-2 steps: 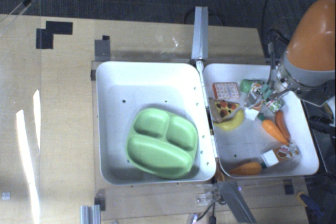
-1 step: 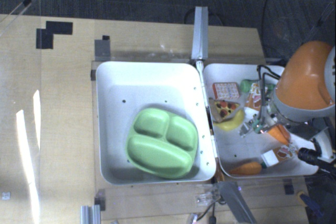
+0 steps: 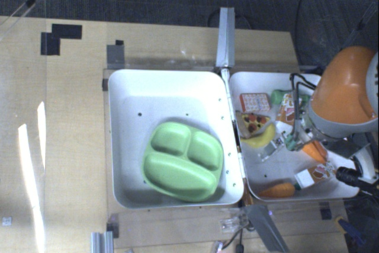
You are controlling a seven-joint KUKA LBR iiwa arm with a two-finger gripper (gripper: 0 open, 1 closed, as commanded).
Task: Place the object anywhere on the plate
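At the right edge of the frame the arm (image 3: 346,89), its orange band uppermost, leans over the right bin (image 3: 254,186). In the left bin (image 3: 118,145) a green divided plate (image 3: 183,160) lies toward the lower middle. The gripper (image 3: 294,138) hangs low among the scattered food items; whether it is apart or closed cannot be told. Just left of it lies a banana (image 3: 260,139), with an orange carrot (image 3: 277,190) below.

My one camera fixed above the tabletop (image 3: 71,145), looking down at a slant, moderately far, both white bins (image 3: 121,145) in frame, arm (image 3: 346,92) entering from the right
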